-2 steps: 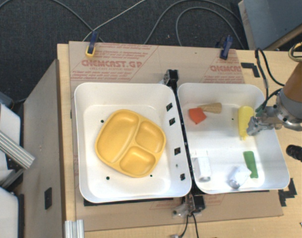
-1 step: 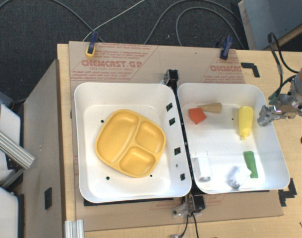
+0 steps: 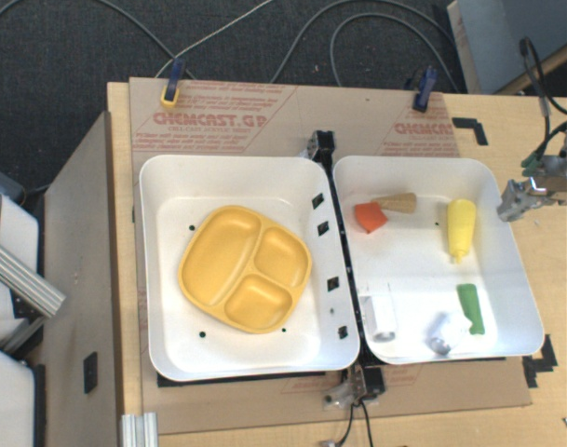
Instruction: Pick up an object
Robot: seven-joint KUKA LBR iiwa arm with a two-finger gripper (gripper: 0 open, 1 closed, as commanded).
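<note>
Currently gripper (image 3: 523,196) sits just outside the right bin (image 3: 506,250) rim, grip state unreadable. Yellow bottle (image 3: 460,227) lies nearest, just left of it, open floor around.

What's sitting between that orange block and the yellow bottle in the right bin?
In the camera view, a tan wooden block lies just right of the orange block, touching it or nearly so. From there to the yellow bottle is bare white bin floor.
</note>
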